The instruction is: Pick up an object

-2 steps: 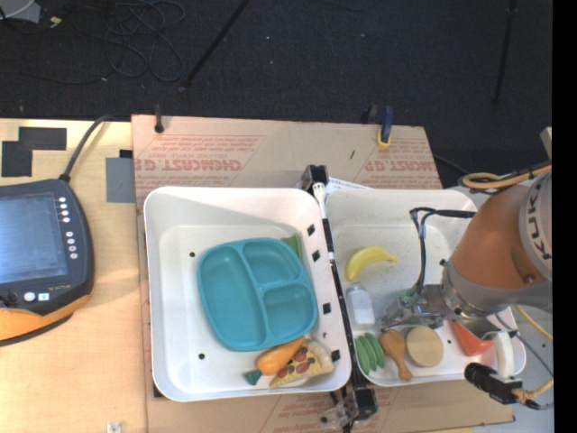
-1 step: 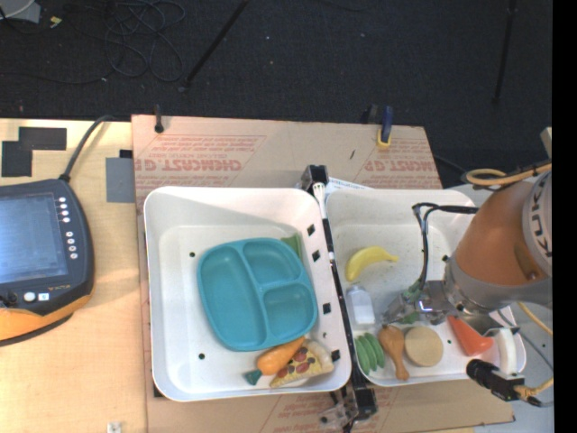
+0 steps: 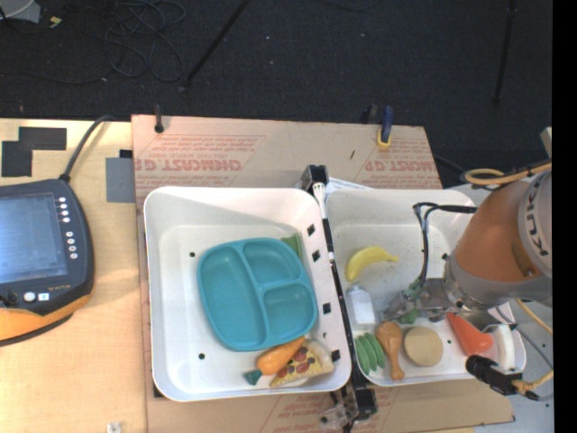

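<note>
Your claw [image 3: 413, 303] sits low in the right bin [image 3: 397, 207], just above the drumstick [image 3: 391, 345] and round bun [image 3: 423, 345]; you cannot tell its opening.

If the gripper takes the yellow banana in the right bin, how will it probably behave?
The banana looks like smooth moulded plastic, so probably stiff, light and somewhat slippery. Its curved body may pivot if pinched off-centre. It lies apart from the other toys, so pushing it would probably slide it freely.

The arm [image 3: 505, 242] covers the right bin's [image 3: 397, 207] right side; the hand's [image 3: 416, 303] fingers are indistinct.
</note>
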You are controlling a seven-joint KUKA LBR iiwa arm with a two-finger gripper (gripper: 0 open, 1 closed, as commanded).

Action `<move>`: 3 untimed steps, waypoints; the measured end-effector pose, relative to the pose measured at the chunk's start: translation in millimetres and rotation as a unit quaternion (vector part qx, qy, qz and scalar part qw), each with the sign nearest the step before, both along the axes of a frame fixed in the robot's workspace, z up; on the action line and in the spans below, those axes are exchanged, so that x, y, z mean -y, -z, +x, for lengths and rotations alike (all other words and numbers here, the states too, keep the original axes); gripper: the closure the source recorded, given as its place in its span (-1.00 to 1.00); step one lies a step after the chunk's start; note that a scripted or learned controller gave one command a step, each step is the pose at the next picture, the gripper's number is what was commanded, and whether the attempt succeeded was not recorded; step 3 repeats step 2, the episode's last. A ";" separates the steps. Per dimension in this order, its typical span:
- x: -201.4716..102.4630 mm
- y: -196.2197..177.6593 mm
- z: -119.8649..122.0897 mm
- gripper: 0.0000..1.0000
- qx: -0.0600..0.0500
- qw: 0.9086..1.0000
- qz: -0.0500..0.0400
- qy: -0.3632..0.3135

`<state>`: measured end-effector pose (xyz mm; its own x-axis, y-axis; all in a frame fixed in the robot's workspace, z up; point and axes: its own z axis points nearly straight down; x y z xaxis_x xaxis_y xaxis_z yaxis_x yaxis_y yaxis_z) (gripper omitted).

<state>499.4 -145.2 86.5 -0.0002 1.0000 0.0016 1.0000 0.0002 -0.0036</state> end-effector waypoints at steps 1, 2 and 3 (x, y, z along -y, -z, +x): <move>1.6 -11.9 0.2 1.00 0.001 1.000 0.000 0.002; -98.0 -105.7 -8.3 1.00 0.003 1.000 0.001 -0.005; -98.0 -105.7 -8.3 1.00 0.003 1.000 0.001 -0.005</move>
